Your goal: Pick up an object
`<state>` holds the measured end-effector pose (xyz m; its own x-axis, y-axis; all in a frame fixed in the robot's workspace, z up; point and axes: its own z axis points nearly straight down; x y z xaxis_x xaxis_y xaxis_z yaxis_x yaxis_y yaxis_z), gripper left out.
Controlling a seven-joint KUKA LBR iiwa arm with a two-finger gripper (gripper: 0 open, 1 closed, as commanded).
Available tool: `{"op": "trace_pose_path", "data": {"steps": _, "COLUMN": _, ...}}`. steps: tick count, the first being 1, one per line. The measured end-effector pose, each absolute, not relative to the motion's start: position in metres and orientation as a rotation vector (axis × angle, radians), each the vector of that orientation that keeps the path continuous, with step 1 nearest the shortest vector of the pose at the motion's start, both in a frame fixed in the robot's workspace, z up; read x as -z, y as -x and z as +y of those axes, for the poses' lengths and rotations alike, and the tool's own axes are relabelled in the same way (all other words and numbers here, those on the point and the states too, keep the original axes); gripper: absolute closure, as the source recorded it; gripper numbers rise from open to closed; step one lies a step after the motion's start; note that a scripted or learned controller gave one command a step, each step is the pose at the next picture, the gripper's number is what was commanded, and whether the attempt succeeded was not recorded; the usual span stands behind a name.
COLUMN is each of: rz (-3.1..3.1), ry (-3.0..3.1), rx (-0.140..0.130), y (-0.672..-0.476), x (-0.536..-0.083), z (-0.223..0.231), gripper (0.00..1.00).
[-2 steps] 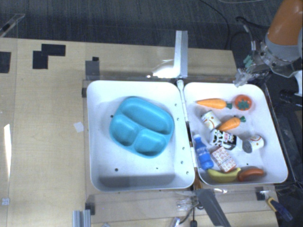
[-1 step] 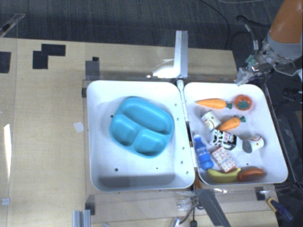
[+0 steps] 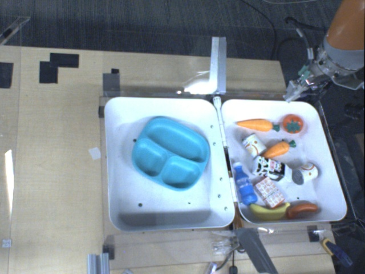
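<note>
The two-finger gripper [image 3: 296,86] sits at the far right of the scene, just beyond the far rim of the right-hand shallow white bin [image 3: 329,131]. It is outside the bin, above the bench edge. Whether it is wide or narrow cannot be told at this size and angle. Nothing is visible in its grasp.

The candidate objects all lie in the right-hand bin:
- Far side: a long orange carrot [image 3: 255,125], with a round red tomato-like piece [image 3: 292,124] to its right.
- Middle: a small white cylindrical container [image 3: 252,145], a second, shorter orange carrot [image 3: 277,149], and a black-and-white patterned item [image 3: 268,166].
- Right side: a small white and grey object [image 3: 303,174], well apart from the cluster.
- Left wall: a blue plastic bottle [image 3: 244,185].
- Near side: a checkered packet [image 3: 269,192], a yellow banana [image 3: 269,211] and a reddish-brown sausage-shaped piece [image 3: 302,209].

The left-hand white bin [image 3: 117,153] holds a blue compartmented plastic tray [image 3: 170,152].

Step in hand, as judged: approach. No object is selected or lifted yet.

The next move calls for travel toward the near left, over the bin rim, followed by a descent onto one object. The tomato-like piece and the long carrot lie closest to the gripper. The middle and near clusters are crowded, so the fingers risk striking neighbouring items there.
</note>
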<state>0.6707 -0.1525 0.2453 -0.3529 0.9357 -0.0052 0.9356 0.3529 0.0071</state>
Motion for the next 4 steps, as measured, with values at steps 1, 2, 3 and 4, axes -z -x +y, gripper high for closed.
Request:
{"op": "trace_pose_path", "data": {"steps": 1, "rz": 2.618, "ry": -1.724, "rx": -0.005, "y": -0.6704, "x": -0.2416, "z": -0.1446, "gripper": 1.00}}
{"op": "trace_pose_path", "data": {"steps": 2, "rz": 2.629, "ry": -1.707, "rx": -0.004, "y": -0.6704, "x": -0.2424, "z": -0.1353, "gripper": 1.00}}
{"op": "trace_pose_path", "data": {"steps": 3, "rz": 2.742, "ry": -1.515, "rx": -0.004, "y": -0.6707, "x": -0.2481, "z": -0.1356, "gripper": 1.00}}
{"op": "trace_pose_path", "data": {"steps": 4, "rz": 2.743, "ry": -1.515, "rx": -0.004, "y": -0.6706, "x": -0.2481, "z": -0.1356, "gripper": 0.00}}
